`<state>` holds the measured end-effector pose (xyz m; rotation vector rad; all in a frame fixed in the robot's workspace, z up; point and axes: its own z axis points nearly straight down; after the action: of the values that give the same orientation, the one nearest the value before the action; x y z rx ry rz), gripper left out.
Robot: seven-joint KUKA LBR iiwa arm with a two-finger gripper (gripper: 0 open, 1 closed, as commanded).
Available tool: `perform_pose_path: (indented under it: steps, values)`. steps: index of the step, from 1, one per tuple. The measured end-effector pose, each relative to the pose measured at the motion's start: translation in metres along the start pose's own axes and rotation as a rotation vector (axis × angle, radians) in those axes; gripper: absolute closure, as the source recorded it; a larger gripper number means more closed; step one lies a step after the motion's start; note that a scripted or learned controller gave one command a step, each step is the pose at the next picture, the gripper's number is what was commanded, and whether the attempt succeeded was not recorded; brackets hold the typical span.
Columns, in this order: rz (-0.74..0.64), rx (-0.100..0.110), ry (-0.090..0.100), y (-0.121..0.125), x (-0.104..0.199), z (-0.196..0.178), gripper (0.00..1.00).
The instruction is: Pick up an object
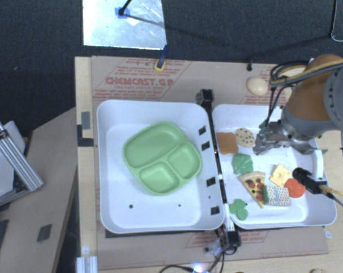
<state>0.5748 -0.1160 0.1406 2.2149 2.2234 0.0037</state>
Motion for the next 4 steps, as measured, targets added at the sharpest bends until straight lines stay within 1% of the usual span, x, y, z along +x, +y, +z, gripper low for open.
perform_pose_path:
  steps: [2, 3, 4]
  values:
    - [-0.001, -0.002, -0.001, 0.005, 0.001, -0.087, 1.0]
    - [-0.006, -0.002, 0.001, 0.046, 0.04, -0.096, 1.0]
    - [-0.003, 0.0, 0.0, 0.058, 0.046, -0.094, 1.0]
